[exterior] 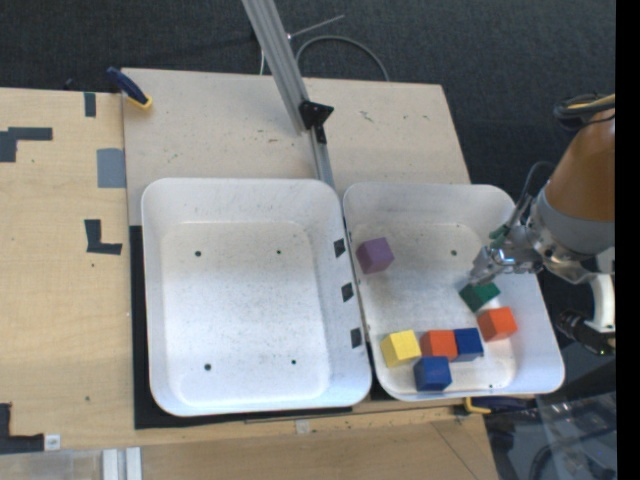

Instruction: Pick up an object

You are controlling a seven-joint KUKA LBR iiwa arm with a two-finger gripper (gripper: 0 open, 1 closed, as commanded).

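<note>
Currently gripper [487, 271] sits low in right bin [430, 203], right above green block [481, 295]; can't tell finger state. Orange block [497, 322] just beside it, purple block [374, 254] well apart.

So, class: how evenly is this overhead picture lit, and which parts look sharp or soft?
In the camera view, lighting is soft and even; the blocks cast only faint shadows on the right bin; the purple block looks slightly soft, and the gripper above the green block is blurry.
</note>
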